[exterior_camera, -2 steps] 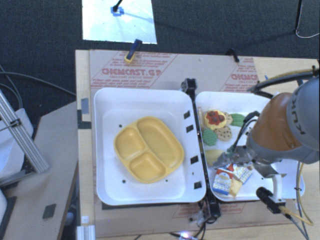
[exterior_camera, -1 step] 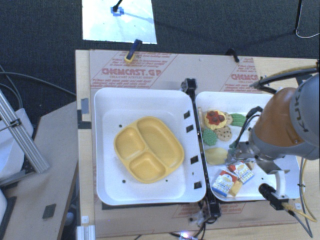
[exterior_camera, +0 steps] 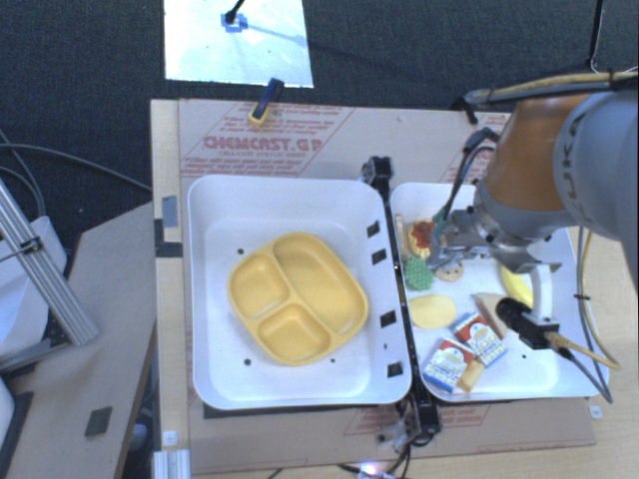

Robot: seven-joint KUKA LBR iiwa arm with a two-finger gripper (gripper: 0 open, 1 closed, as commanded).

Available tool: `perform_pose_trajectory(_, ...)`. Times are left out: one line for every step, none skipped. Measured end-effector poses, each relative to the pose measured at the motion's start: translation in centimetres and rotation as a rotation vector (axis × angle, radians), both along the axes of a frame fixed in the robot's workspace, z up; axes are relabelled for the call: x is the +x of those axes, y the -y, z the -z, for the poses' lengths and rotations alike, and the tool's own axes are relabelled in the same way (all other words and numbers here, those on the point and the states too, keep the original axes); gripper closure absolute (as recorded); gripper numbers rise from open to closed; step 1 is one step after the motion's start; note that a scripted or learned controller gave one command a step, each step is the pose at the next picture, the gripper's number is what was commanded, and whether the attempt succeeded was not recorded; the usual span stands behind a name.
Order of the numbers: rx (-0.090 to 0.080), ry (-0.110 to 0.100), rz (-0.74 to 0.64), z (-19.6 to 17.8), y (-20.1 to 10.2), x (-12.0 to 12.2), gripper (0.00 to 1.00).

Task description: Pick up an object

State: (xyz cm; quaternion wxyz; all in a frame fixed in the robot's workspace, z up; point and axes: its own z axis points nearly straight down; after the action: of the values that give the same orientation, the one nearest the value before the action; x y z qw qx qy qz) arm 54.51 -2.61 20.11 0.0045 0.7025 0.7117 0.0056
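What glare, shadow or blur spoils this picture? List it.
Camera view: a pale sheet on the dark floor glares almost white; the arm looks soft and slightly blurred at the right; the tray in the left bin is evenly lit with only faint shadow; small items in the right bin are too coarse to make out.
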Motion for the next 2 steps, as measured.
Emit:
perform_pose_trajectory(0.001,-0.016,0.003,1.8,-7.2,-3.4,1.0)
perform_pose_trajectory(-0.006,-0.006,0.016,1.6,0.7,4.2,1.0)
